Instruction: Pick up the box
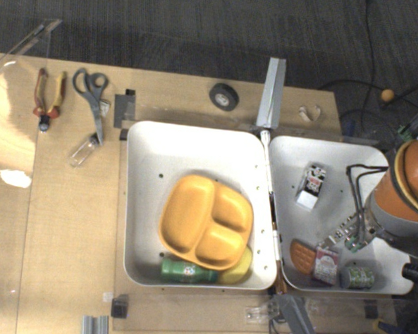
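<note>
Camera view: right bin (294, 161) is the landmark. Hand (347, 238) sits low inside it, twd its front-right part, arm (409, 189) coming in over the bin's right rim w/ orange band above the wrist. Can't tell how far the hand is open; the tips are a blur of metal, nothing seen gripped. Box (325, 265), small w/ pinkish face, lies on the bin floor near its front wall, just below-left of the hand, apart from it as far as I can tell. Touching or just beside the box on its left: a brown-orange oval item (302, 255). On its right: a small greenish can (358, 276) on its side. Further back in the same bin, a small black-and-white carton (312, 184), well apart from the hand. Left of the right bin: left bin (144, 194) w/ a yellow divided tray (207, 221) lying over a green bottle (187, 270) and a yellow item at its front wall. Behind the right bin on the surface (58, 210): a tape roll (224, 96); far left, scissors (93, 103) and pliers (47, 98).
</note>
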`<state>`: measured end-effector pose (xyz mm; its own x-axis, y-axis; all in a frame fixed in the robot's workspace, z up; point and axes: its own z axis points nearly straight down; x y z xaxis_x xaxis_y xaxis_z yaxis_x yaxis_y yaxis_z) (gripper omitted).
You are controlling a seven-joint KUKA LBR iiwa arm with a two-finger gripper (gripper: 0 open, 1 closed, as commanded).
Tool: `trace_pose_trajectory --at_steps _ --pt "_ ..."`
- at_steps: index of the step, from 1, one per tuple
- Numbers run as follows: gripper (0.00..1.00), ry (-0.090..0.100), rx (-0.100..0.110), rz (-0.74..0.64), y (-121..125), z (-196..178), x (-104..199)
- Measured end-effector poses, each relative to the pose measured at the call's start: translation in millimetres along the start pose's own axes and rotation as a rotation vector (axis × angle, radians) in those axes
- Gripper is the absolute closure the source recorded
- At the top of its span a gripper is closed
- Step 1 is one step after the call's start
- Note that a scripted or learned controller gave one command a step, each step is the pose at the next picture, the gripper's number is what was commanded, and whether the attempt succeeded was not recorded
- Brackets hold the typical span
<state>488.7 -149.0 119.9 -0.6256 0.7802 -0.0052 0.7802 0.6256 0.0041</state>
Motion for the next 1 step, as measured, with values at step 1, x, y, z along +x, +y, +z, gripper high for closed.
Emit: trace_pose_trajectory --at_steps 1 --pt "1.0 -0.001 -0.001 0.387 19.2 -64.7 22.4"
